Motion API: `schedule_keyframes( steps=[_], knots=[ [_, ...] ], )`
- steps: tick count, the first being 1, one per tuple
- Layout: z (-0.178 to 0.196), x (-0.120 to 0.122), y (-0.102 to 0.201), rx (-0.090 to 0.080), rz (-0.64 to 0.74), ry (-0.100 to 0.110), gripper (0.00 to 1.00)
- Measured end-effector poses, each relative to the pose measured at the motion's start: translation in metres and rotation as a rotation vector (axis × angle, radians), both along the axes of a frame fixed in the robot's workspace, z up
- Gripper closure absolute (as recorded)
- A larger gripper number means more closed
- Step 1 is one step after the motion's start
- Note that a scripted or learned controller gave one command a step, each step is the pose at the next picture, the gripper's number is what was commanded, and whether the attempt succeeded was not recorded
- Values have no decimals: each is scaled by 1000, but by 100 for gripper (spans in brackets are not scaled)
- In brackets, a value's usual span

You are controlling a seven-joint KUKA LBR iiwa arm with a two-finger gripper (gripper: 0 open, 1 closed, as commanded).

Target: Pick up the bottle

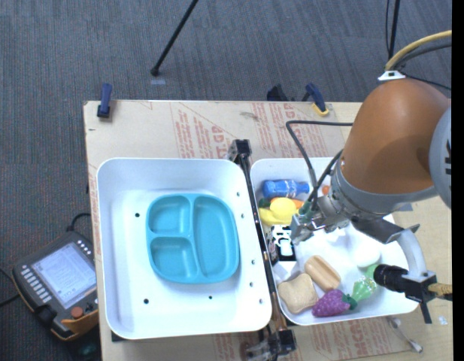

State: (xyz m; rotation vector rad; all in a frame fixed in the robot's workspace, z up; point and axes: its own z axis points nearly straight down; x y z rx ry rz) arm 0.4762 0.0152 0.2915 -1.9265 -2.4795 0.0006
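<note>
While bent over the right bin [412, 301], the tool [305, 222] seems lowered beside the yellow toy [280, 210].

Two white bins [111, 201], one blue plate [192, 238] (three compartments), one grape bunch [331, 303].

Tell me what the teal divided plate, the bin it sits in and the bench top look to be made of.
Teal divided plate: likely moulded plastic, with a smooth, evenly coloured surface and soft rounded compartment edges.
Left bin: probably plastic, glossy white with rounded corners; thin metal is not excluded.
Bench top: looks like cardboard or fibreboard, matte tan with red printed lettering.
</note>
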Motion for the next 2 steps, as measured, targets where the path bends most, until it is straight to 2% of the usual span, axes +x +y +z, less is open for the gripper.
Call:
schedule_keyframes(
  steps=[1,2],
  knots=[
    [-44,-1,40,-1,-317,5,100],
    [-68,-1,99,-2,-329,5,100]
  ],
)
